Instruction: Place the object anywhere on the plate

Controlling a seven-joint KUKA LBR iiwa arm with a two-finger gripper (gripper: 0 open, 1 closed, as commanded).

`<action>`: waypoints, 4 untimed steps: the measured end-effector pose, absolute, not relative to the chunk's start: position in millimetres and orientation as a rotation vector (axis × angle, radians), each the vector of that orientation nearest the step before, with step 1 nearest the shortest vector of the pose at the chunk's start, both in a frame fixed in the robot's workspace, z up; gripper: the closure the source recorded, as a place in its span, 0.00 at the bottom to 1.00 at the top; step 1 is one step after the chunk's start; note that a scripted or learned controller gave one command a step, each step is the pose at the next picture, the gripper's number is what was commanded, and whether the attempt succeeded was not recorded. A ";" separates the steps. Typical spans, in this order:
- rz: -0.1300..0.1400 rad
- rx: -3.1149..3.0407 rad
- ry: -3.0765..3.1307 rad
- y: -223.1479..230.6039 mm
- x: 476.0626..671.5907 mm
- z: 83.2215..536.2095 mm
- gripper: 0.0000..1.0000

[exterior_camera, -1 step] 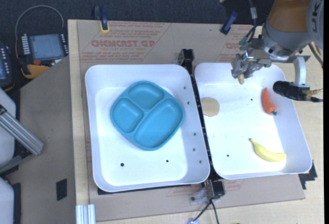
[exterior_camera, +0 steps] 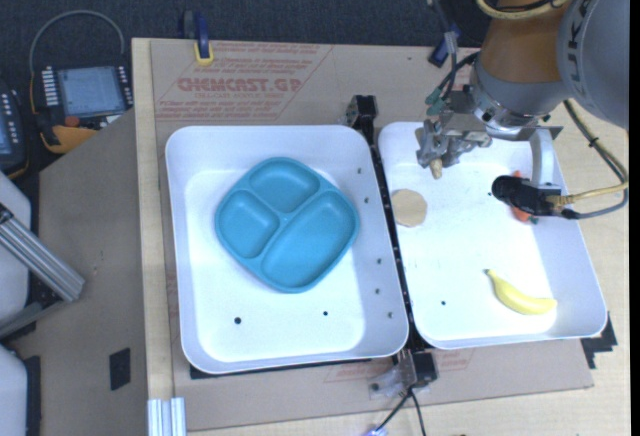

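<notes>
The gripper (exterior_camera: 437, 160) hangs above the right bin (exterior_camera: 572, 264); its finger state cannot be told. The disc (exterior_camera: 408, 208) lies against the bin wall, so a grasp may be blocked and the plate (exterior_camera: 287, 224) left unfilled.

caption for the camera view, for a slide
Gripper above the right bin near a tan disc; blue plate in left bin.

Grey arm (exterior_camera: 600, 34) (orange band, yellow cable)

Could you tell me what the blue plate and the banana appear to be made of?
The blue plate looks like moulded plastic: uniform colour, soft sheen, rounded dividers. The banana seems a plastic toy, judging by its even yellow and smooth surface, though a real one cannot be ruled out.
</notes>
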State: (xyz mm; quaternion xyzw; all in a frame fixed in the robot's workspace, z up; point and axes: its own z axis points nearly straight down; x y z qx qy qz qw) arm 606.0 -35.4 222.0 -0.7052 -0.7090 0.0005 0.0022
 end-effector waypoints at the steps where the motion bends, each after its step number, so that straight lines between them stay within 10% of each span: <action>1: -0.002 -2.213 -2.227 16.4 601.3 230.9 1.00; 4: 0.005 -2.221 -2.219 85.1 571.6 224.1 1.00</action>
